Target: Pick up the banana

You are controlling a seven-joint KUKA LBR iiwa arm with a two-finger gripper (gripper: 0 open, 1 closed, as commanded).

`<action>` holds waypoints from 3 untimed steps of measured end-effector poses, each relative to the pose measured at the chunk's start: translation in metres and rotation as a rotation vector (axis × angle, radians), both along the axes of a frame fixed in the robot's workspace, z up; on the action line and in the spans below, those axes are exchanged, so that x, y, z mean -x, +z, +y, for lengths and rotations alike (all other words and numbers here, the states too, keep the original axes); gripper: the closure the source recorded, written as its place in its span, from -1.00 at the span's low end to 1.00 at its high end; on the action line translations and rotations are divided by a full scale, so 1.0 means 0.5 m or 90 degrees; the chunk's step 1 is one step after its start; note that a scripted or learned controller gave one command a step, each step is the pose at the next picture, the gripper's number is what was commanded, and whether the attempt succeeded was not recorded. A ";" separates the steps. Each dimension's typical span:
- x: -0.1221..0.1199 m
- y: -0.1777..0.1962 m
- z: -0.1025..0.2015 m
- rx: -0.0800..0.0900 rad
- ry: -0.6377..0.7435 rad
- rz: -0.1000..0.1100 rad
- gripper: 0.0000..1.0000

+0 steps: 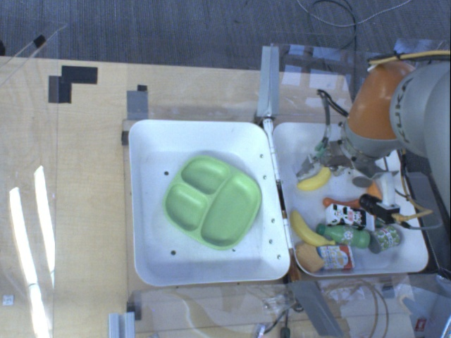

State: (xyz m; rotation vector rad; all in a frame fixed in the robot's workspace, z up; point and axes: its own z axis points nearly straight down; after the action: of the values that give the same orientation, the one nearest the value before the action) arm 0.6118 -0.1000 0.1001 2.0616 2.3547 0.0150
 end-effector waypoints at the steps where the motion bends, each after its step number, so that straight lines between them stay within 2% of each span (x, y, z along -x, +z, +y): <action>1: 0.037 -0.022 0.015 0.001 0.013 0.001 -1.00; 2: 0.032 0.003 0.017 0.000 0.014 -0.003 1.00; 3: -0.092 -0.025 0.017 0.000 -0.022 0.003 1.00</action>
State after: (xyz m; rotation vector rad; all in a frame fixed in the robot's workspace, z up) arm 0.6577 -0.0915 0.0877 2.1038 2.3221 0.0086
